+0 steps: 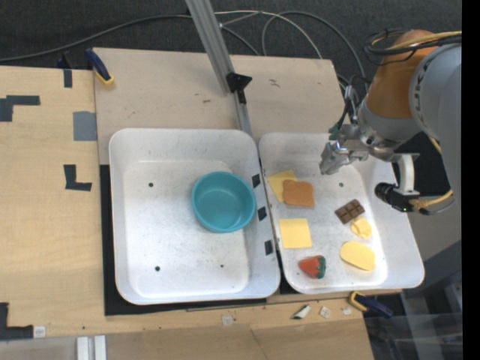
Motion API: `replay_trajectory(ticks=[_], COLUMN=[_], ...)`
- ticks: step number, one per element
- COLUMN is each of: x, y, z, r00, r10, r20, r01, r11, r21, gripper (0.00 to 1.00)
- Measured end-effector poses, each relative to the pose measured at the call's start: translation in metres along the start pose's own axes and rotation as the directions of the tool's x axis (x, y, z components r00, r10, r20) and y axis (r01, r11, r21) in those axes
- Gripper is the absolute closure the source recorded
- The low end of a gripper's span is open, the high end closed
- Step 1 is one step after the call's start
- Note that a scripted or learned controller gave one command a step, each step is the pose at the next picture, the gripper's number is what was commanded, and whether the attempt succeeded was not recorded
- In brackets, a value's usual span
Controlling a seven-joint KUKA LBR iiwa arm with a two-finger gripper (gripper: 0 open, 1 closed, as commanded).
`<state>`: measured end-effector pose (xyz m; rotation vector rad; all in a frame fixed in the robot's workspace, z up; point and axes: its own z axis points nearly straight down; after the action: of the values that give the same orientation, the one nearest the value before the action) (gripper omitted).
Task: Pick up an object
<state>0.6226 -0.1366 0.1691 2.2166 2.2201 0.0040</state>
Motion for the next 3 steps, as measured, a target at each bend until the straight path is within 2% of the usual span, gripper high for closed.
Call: replay_trajectory(ticks=[1,2,3], x=[0.0,0.001,0.046], y=[0.001,0.002,-0.014], z=[-0.053,-0.069,-0.075], r00=[1.0,1.0,1.0], r10=[0.0,0.0,-0.004], r20=[0.0,-0.001,-0.003], r01=[0.0,0.0,0.004], r11=[1.0,1.0,1.0], r21=[0.001,0.004,0.006], gripper=[1.0,1.0,1.0])
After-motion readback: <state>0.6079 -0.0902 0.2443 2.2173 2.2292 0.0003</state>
